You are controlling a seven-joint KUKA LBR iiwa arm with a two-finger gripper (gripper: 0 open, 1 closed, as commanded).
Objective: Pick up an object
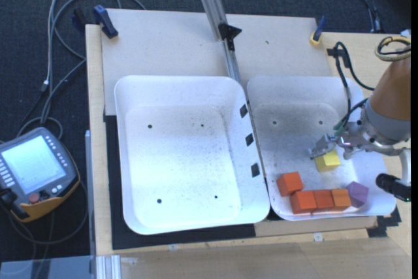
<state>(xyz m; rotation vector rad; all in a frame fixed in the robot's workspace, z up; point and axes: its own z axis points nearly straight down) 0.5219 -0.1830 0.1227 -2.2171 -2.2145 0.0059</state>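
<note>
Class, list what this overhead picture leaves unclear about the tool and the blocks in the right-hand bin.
- Tool: too small and blurred to tell its grip on the yellow block, which it touches or overlaps.
- Arm: cut off by the camera view's right edge.
- Orange blocks: packed in a row, seams faint, so the count is unsure.
- Purple block: shape unclear, too small.

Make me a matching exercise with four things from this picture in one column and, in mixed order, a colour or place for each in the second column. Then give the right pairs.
Things:
1. block by the gripper
2. block at the right bin's near right corner
3. clamp at the board's far left corner
4. handheld pendant

Matches:
A. blue
B. yellow
C. on the floor, left of the bench
D. purple

Pairs: 1-B, 2-D, 3-A, 4-C
</note>
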